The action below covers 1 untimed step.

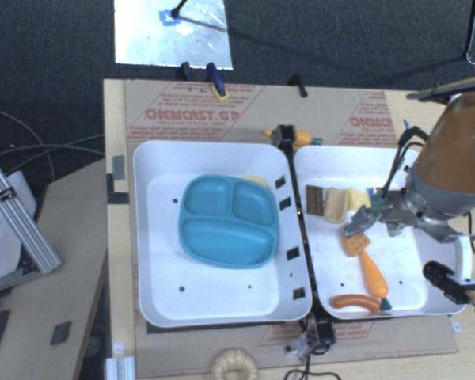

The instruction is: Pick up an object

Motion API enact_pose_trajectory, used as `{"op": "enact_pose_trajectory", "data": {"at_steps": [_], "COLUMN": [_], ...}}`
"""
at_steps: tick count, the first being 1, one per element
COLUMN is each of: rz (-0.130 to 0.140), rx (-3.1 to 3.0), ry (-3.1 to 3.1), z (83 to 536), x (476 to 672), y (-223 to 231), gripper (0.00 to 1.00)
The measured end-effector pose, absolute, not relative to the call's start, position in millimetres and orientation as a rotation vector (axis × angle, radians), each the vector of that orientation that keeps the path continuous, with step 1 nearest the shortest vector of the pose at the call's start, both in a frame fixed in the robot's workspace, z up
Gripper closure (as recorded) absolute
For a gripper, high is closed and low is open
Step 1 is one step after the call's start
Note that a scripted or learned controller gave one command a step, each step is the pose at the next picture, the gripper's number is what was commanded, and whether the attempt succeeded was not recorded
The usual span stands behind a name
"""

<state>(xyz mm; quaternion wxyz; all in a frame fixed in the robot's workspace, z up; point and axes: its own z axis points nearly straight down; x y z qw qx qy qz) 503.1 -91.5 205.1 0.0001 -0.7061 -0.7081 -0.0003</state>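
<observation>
right white bin (332,161): tan block (355,244), orange carrot (373,274) beside hand (361,226), grip state unclear

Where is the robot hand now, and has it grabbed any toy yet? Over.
Hand low in the right bin, nothing seen held. Toy carrot just below it, sausage by the front wall. Blue divided plate sits in the left bin.

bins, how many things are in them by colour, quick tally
blue: 1, divided plate in the left bin
orange: 2, carrot and sausage in the right bin
brown: 2, block and small cracker-like piece
cream: 1, pale piece
total: 6, as far as the view lets me tell
</observation>
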Motion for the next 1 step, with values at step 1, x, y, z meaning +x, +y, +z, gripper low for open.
{"op": "enact_pose_trajectory", "data": {"at_steps": [1], "rz": [0.003], "rx": [-2.218], "ry": [-2.220], "z": [162.7], "x": [504.8], "y": [-93.8], "gripper": [0.00]}}
